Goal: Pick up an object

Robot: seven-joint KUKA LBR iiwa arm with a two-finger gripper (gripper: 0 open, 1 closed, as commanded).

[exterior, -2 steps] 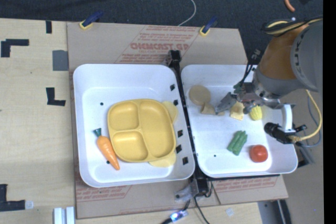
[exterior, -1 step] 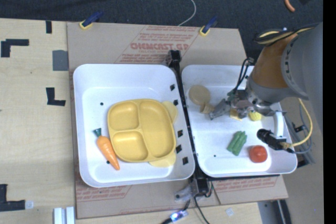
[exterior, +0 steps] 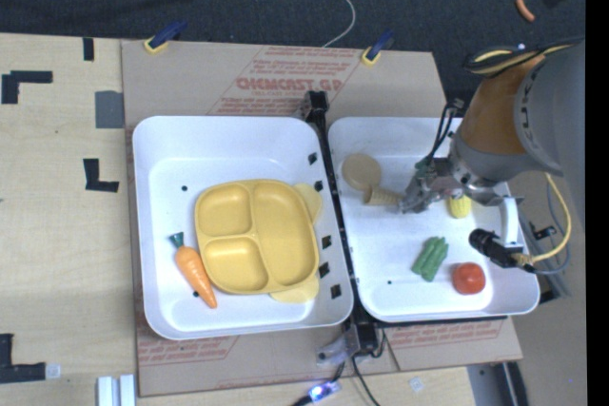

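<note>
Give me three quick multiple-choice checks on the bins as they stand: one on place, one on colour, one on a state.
1. Where is the carrot?
A. left bin
B. right bin
C. on the cardboard

2. What colour is the divided tray?
A. red
B. yellow
C. green

3. The tomato is:
A. in the gripper
B. on the tray
C. lying on the right bin's floor

Answers: 1 A, it lies beside the tray in the left bin. 2 B, all compartments are yellow. 3 C, it rests apart from the gripper, near the green vegetable.
</note>
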